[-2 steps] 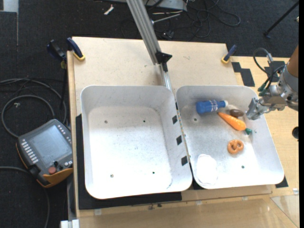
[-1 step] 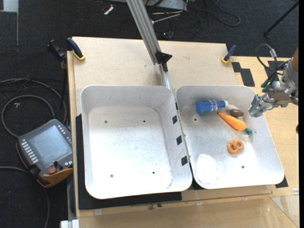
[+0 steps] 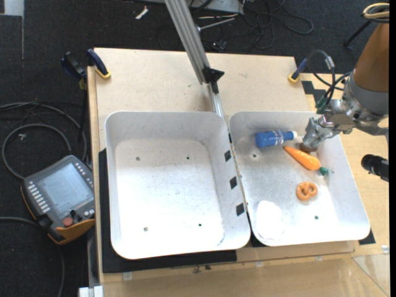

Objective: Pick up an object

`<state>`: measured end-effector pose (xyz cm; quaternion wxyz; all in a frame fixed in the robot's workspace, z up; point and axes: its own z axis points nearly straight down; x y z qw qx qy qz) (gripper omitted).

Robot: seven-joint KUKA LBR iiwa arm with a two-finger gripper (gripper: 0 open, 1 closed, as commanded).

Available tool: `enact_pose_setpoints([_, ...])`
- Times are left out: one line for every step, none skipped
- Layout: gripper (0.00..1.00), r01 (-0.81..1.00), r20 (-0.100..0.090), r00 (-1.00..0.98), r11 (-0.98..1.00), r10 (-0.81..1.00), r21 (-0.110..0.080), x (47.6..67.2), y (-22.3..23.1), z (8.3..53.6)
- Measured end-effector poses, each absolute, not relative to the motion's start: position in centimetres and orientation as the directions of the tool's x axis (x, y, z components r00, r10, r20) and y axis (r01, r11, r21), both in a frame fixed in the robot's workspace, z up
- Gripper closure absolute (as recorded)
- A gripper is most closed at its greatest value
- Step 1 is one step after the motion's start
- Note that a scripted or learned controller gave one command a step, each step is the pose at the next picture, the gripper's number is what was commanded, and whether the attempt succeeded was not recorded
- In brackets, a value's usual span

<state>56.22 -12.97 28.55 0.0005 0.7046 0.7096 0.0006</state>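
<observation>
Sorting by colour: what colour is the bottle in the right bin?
Blue bottle, white cap; camera view.

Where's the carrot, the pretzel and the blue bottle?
carrot [image 3: 302, 158], camera view, middle of its orange body
pretzel [image 3: 306, 191], camera view, on its twisted ring
blue bottle [image 3: 271, 139], camera view, on its blue side

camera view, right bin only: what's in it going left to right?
Flat white round object near the front wall → blue bottle with white cap lying on its side → orange toy carrot with green tip. The small orange pretzel-shaped ring overlaps the carrot's span, so it is left unranked. The hand sits at the carrot's far end.
</observation>
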Motion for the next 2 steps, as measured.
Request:
enact_pose_setpoints([1.00,1.000,0.001,-0.008,0.008,1.000,-0.001,56.7,-7.7,26.6])
enact_pose_setpoints([1.00,1.000,0.001,-0.008,0.008,1.000,0.000,58.3,-2.4,25.6])
